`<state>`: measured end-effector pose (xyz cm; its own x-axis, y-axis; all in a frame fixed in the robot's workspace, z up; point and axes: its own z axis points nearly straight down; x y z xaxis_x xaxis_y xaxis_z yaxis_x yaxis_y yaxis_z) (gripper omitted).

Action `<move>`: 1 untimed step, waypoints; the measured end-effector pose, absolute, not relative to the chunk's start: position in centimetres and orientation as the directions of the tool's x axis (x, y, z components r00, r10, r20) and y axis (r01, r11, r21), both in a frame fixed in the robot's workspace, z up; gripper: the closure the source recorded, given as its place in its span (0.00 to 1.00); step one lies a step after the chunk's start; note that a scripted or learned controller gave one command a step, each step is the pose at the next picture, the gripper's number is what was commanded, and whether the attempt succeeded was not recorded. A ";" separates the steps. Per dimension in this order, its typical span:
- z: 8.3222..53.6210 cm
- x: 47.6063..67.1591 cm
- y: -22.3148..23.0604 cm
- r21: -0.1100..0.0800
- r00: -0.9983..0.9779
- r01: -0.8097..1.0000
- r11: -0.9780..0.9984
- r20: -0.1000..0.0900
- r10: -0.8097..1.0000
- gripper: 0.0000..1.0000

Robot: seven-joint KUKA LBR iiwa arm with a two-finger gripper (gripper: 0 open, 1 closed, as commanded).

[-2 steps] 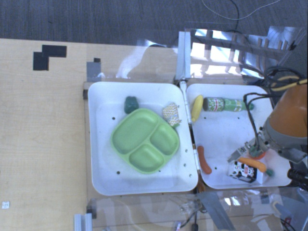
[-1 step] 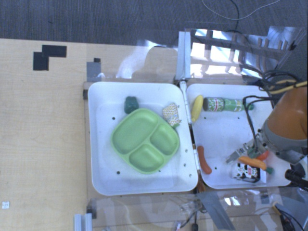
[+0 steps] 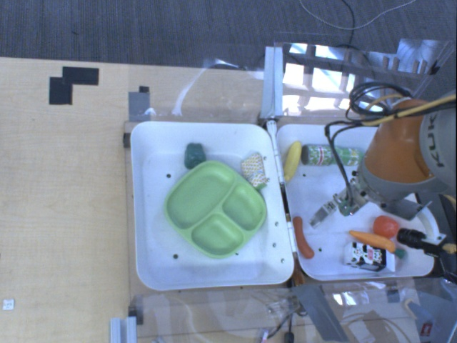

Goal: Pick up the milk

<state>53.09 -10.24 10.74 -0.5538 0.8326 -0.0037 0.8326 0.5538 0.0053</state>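
While the tool (image 3: 323, 214) hovers, the milk (image 3: 369, 256) lies near, apart.

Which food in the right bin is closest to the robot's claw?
The orange carrot, lying just right of the gripper. The banana, hot dog, tomato and milk carton all sit farther away.

A glossy green plastic tray (image 3: 216, 208) lies in a smooth white plastic bin (image 3: 143, 213) on the pale matt wood-look worktop (image 3: 64, 213).
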 end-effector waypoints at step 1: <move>23.1 49.5 -15.1 0.006 -0.622 0.783 0.622 -0.008 0.783 0.00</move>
<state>49.54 -15.09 23.13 -0.6217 0.7832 -0.0078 0.7832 0.6217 0.0056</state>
